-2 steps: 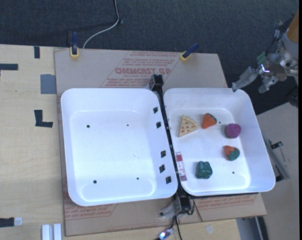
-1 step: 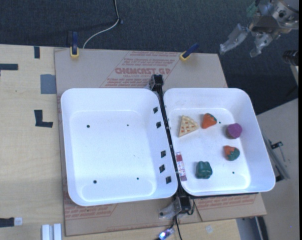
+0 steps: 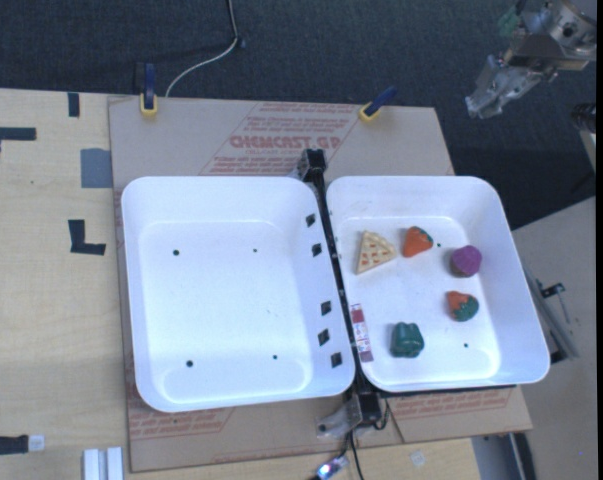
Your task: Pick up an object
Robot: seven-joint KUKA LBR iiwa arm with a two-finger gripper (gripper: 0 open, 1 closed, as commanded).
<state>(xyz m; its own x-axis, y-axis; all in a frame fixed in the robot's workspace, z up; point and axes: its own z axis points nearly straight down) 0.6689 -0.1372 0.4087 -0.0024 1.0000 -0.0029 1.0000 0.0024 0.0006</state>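
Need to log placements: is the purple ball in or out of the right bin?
In. The purple ball lies on the right bin's floor, near its right wall.

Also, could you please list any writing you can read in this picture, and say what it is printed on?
"CHEMCAST GP", red and upside down, on the brown board under the bins.
More red print on the board's front edge: too blurred to read.
A small red-and-white label by the divider: too small to read.

The tool (image 3: 491, 96) hangs beyond the right bin (image 3: 481, 194), which holds five small objects.
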